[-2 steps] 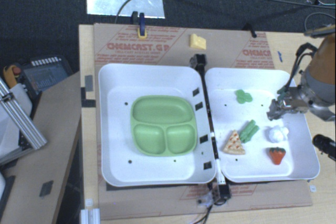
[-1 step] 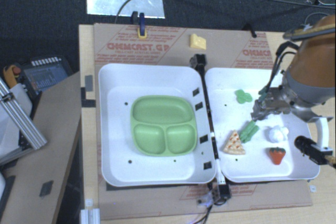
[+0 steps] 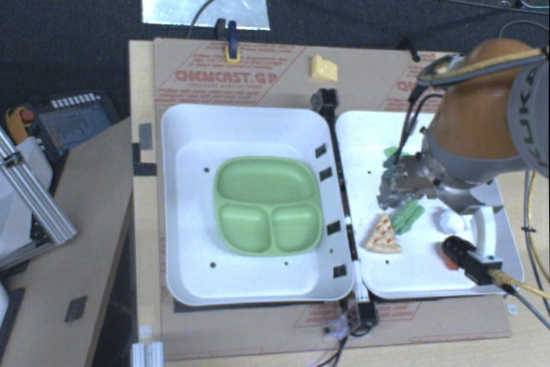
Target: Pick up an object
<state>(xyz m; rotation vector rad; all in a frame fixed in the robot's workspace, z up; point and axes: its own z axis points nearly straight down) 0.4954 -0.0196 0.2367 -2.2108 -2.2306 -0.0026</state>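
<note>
Low over the right bin (image 3: 412, 284), the gripper (image 3: 394, 190) sits among the toys; whether it grips anything I cannot tell, as the arm's bulk hides it. Just near of it lie a green pod (image 3: 407, 215) and pizza slice (image 3: 383, 235), unlifted, so the pick looks unfinished

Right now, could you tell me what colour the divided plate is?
Light green plate, clearest in the camera view.
</note>
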